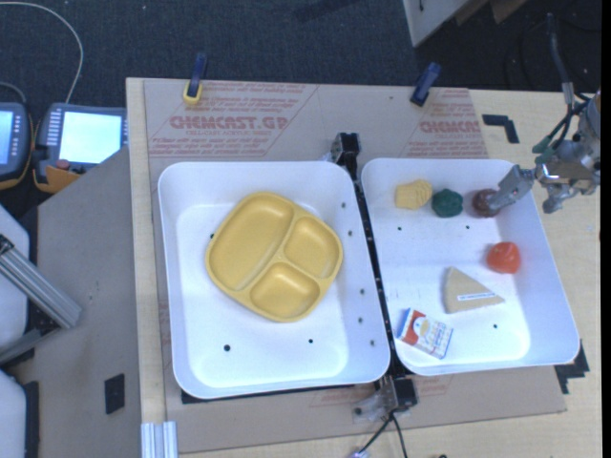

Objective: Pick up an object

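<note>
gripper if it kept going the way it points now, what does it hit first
Most likely the dark reddish-brown object at the tip of the gripper, then the green ball; depth is unclear from above.

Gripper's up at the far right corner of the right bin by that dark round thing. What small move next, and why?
Probably a short descent straight onto the dark reddish-brown object. The gripper sits right at it near the right bin's far edge, closer to it than to the green ball or the red object. I cannot tell whether anything is gripped yet, so lower and close before lifting.
</note>
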